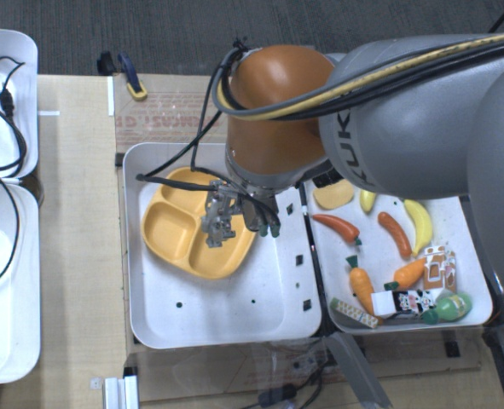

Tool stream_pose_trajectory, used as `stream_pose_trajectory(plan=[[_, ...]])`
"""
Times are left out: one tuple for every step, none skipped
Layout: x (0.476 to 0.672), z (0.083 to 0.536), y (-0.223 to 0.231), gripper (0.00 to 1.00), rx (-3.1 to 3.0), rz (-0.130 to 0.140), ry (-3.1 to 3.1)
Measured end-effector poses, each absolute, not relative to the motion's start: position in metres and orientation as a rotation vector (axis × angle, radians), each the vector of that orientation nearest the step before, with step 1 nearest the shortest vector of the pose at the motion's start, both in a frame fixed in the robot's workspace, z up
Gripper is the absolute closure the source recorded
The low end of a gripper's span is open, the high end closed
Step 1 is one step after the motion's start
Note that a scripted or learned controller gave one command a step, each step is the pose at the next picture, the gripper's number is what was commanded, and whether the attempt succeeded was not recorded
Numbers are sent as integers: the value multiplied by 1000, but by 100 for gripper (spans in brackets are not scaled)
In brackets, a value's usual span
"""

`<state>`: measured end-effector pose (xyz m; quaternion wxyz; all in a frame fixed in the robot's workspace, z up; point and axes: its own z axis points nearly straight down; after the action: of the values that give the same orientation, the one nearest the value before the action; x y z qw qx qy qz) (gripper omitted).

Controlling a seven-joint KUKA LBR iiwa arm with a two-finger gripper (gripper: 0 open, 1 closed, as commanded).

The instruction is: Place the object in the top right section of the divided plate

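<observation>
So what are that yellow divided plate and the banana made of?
The yellow divided plate looks like moulded plastic: even colour, soft sheen, rounded ridges. The banana seems to be glossy plastic toy food, uniformly yellow; the view leaves that open.

Grey arm (422, 118) reaching in, tool (220, 221) pointing down

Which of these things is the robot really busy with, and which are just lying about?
In the job:
plate, in the left bin
pincer, above the plate

Lying about, all in the right bin:
banana
carrot
chilli
sausage
carton
</observation>
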<state>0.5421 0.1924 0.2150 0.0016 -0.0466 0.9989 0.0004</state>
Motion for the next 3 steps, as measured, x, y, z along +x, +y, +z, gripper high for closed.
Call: stream_pose_trajectory(plan=[[489, 214, 163, 100, -75, 0, 3140], [502, 237, 163, 100, -164, 0, 3135], [561, 264, 213, 100, -428, 1, 3109]])
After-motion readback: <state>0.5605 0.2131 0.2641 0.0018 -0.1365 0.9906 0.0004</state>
